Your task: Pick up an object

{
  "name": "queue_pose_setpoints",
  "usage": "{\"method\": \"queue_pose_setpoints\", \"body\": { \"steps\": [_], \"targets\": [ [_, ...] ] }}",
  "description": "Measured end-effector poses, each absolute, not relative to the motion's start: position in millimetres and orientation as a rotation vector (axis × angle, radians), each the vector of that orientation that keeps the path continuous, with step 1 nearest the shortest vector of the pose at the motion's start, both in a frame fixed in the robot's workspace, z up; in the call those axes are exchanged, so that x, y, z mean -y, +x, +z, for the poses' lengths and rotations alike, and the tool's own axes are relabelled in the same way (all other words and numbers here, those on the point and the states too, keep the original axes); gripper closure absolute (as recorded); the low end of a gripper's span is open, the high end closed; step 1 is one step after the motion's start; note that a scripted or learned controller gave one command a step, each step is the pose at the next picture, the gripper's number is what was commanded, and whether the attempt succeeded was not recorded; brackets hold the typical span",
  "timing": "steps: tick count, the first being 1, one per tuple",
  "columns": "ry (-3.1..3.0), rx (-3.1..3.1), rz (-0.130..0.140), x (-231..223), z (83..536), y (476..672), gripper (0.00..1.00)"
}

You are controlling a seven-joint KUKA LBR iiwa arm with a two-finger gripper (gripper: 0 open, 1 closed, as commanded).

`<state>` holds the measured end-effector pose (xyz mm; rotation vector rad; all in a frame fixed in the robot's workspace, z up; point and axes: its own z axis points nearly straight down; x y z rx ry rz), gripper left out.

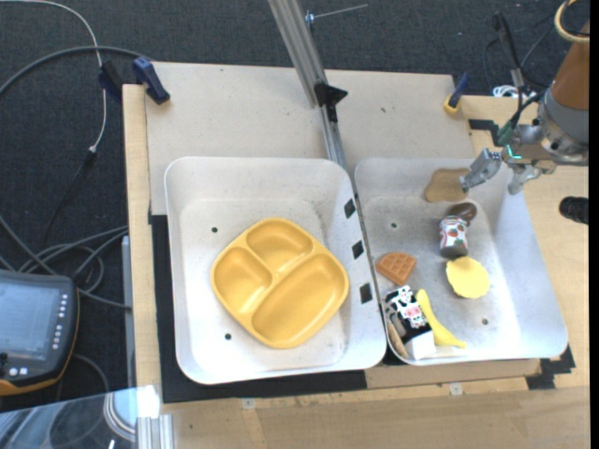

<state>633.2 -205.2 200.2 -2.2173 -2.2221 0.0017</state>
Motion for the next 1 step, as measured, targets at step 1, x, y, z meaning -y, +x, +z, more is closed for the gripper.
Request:
{"method": "queue_pose_setpoints", "body": {
  "steps": [1],
  "targets": [
    [-2.218, 2.222, 0.003, 205.5, 200.2, 633.1, 0.00]
  ]
}}
